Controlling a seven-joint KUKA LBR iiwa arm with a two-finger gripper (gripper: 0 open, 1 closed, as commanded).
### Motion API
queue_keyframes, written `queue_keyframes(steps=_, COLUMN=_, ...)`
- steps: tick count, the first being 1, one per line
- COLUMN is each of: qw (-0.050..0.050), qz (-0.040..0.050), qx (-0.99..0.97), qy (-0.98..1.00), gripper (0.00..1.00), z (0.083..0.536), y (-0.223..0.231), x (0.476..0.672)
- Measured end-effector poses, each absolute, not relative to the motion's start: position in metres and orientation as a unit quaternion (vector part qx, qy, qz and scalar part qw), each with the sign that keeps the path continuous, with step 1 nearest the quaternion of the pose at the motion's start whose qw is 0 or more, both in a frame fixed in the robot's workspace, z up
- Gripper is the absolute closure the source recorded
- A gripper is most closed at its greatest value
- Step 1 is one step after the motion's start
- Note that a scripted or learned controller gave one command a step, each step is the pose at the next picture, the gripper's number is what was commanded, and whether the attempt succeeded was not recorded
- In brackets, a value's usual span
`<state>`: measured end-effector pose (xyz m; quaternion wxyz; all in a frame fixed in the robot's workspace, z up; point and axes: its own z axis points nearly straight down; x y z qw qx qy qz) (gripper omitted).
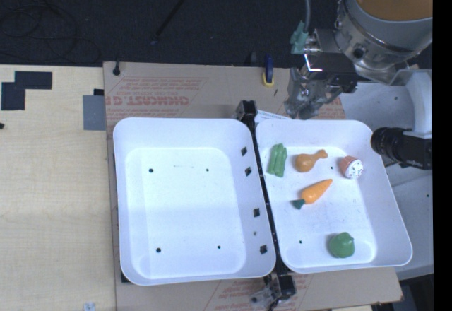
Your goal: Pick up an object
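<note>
Five small toy foods are seen lying in the right bin (385, 228), all apart from one another. A green pod (277, 160) is placed near the bin's left wall, ribbed and standing roughly lengthwise. Just to its right a tan drumstick (309, 160) is laid with its thin end pointing up and right. Further right, close to the far wall, a round red-and-white piece (350, 167) is found. A carrot (314, 192), orange with a dark green tip, is set slantwise in the middle. A green pepper (341, 245) is seen alone near the front right corner.

Two white bins are counted, joined side by side by a black hinge strip; the left bin (134, 196) is shown on brown cardboard (176, 94).

The arm (385, 2) is held above the right bin's back edge, its orange band uppermost. The gripper (308, 106) is pointed down over the rim, clear of every toy. Whether its jaws are apart or together cannot be told.
</note>
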<state>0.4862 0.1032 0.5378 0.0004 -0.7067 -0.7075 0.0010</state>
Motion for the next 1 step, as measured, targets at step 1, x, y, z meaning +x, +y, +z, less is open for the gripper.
queue_keyframes(steps=1, qw=0.001, qz=0.002, qx=-0.707, qy=-0.707, gripper=1.0, z=0.4909, y=0.1361, x=0.476)
